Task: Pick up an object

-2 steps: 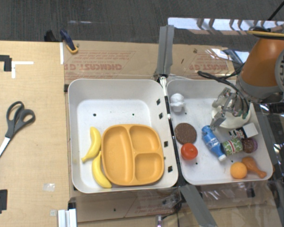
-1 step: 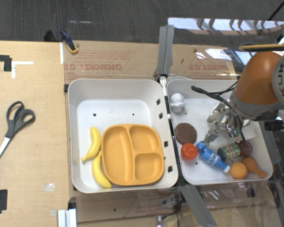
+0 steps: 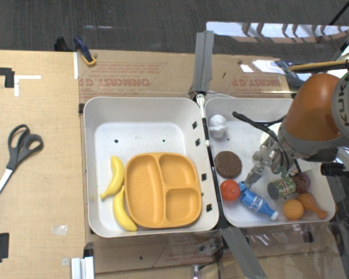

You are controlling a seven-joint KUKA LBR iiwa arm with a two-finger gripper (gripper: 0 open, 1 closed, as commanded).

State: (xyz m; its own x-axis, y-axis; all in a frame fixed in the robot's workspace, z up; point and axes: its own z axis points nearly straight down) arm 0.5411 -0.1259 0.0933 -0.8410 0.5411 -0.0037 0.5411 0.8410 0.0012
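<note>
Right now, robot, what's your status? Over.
Gripper low in right bin, nothing visibly held. Blue bottle, tomato just below. Cookie beside.

The bench (image 3: 35, 214) has a light wood top. Flattened cardboard (image 3: 134, 77) with reversed print lies under the far edge of the bins. Beyond the bench, the floor (image 3: 104, 10) is dark. Bright light reflects off a glossy surface (image 3: 279, 31) at upper right.
</note>
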